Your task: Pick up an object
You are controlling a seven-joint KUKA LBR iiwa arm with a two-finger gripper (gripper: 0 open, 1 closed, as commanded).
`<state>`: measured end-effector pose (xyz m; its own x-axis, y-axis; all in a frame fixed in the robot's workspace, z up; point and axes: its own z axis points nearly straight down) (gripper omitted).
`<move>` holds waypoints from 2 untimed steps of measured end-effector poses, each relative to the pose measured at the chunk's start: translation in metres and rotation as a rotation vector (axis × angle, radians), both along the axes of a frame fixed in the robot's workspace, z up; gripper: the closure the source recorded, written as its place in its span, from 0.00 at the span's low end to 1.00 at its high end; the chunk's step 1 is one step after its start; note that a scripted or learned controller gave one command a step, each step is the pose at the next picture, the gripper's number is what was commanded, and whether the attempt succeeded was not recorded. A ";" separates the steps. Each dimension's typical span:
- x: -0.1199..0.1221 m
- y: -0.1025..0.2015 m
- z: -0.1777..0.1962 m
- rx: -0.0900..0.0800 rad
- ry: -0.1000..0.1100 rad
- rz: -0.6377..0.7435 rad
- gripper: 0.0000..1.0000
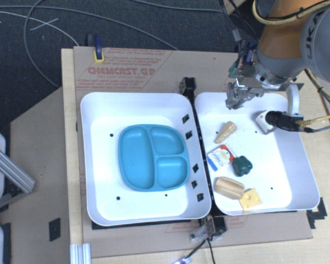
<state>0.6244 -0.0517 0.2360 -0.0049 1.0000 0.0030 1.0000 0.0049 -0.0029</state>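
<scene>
My gripper (236, 100) hangs over the far left part of the right bin (297, 164), above the objects, with nothing seen between its fingers. Below it lies a tan cone-shaped piece (226, 131). Nearer the front are a small white, red and blue packet (220, 157), a dark green object (242, 165), a tan bread-like block (229, 187) and a yellow cheese wedge (251, 198).
The left bin (99, 197) holds a blue divided plate (153, 157). A black divider with clips (193, 142) runs between the bins. The right half of the right bin is bare white floor. Cables lie on the dark floor behind the bench.
</scene>
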 end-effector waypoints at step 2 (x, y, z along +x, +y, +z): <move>-0.072 0.089 -0.017 0.000 0.003 0.000 1.00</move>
<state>0.5523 0.0372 0.2194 -0.0052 1.0000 0.0034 1.0000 0.0052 -0.0057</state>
